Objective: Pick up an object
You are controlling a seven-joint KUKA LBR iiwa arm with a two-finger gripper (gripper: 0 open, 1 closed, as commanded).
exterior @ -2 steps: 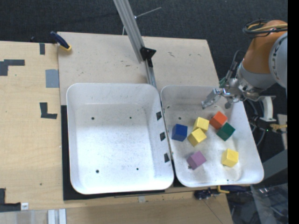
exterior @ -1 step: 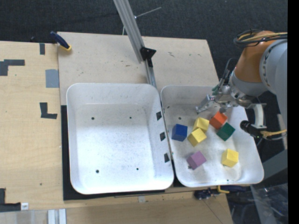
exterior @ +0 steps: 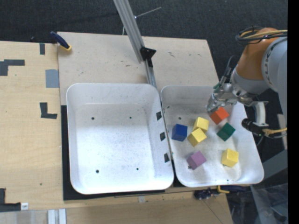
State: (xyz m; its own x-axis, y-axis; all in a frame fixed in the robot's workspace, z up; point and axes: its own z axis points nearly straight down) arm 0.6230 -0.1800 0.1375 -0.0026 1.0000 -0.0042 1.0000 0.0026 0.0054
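Blocks lie scattered in the right bin (exterior: 247,171), seven small cubes in all, each with no long axis to speak of and most turned corner-on to the bin's walls. Counted by colour: one blue block (exterior: 179,132), one purple block (exterior: 196,159), three yellow blocks, one orange block (exterior: 219,115) and one green block (exterior: 226,132). They look like smooth, matte, hard-edged cubes. From the left, the left bin (exterior: 74,125) is a shallow white tray with rounded corners and a speckled floor; it touches the right bin along their shared rim. In the right bin the blue block comes first, then the purple one lower down, then two yellow blocks (exterior: 199,130) touching each other near the middle, then the orange and green ones, with the third yellow block (exterior: 230,157) lower right. The gripper (exterior: 217,104) hangs just above the orange block; whether it is open or closed cannot be told.
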